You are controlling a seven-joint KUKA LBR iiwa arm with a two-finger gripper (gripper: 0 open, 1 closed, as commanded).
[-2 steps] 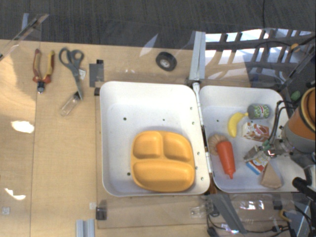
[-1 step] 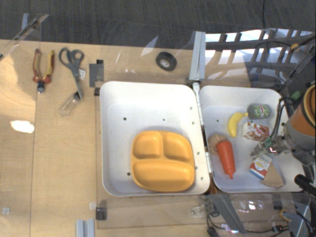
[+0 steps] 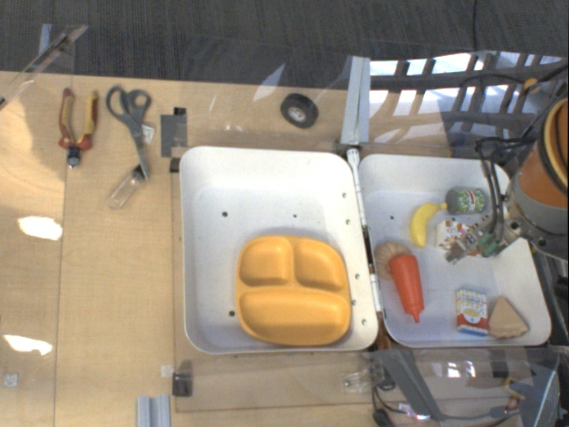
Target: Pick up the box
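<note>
A small red-and-white box [image 3: 472, 310] lies flat near the front edge of the right bin [image 3: 391, 323], touching a tan wedge-shaped item [image 3: 508, 319] on its right. It looks like a light carton, probably thin card, stiff enough to hold but likely to dent under a hard squeeze. Its printed face may be slick, so the surest hold would be across its two free sides, away from the wedge. A red carrot-like toy [image 3: 408, 284] lies well to its left beside a brownish lump [image 3: 386, 256]. A yellow banana [image 3: 423, 223] and a green-labelled can [image 3: 466, 200] sit further back. The gripper [image 3: 476, 243] hangs over the bin's middle, behind the box and apart from it. Whether its fingers are spread or closed cannot be told amid the clutter there. A yellow divided tray [image 3: 293, 289] rests in the left bin [image 3: 204, 238].
</note>
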